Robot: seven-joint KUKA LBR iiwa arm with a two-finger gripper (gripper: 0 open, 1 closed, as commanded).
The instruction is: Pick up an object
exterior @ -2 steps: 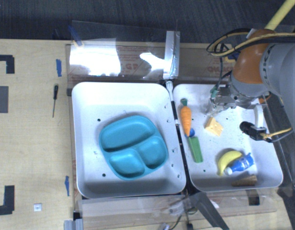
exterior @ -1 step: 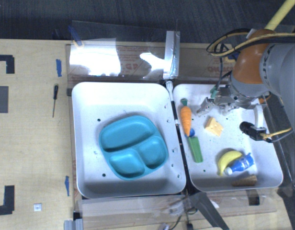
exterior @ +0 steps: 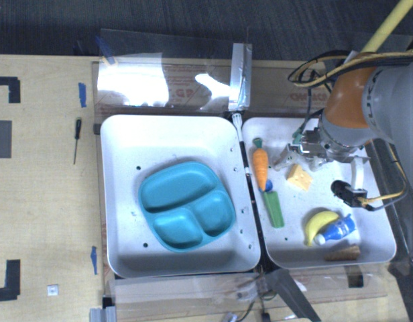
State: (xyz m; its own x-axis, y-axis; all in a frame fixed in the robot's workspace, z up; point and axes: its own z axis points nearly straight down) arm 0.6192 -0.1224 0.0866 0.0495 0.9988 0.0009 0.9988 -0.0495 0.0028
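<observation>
Cheese wedge waits under the gripper

Cheese wedge (exterior: 300,178) lies mid right bin (exterior: 381,247), beside the carrot (exterior: 260,167); the gripper (exterior: 298,149) hovers just above it, its state I cannot tell; approach step, seemingly; next calls for descending squarely over the wedge.

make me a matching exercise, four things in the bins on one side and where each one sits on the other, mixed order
Things
1. blue divided tray
2. toy carrot
3. toy banana
4. yellow cheese wedge

Places
A. right bin, along its left wall
B. left bin
C. right bin, just below the gripper
D. right bin, near the front, touching a blue-and-white item

Pairs: 1-B, 2-A, 3-D, 4-C
</observation>
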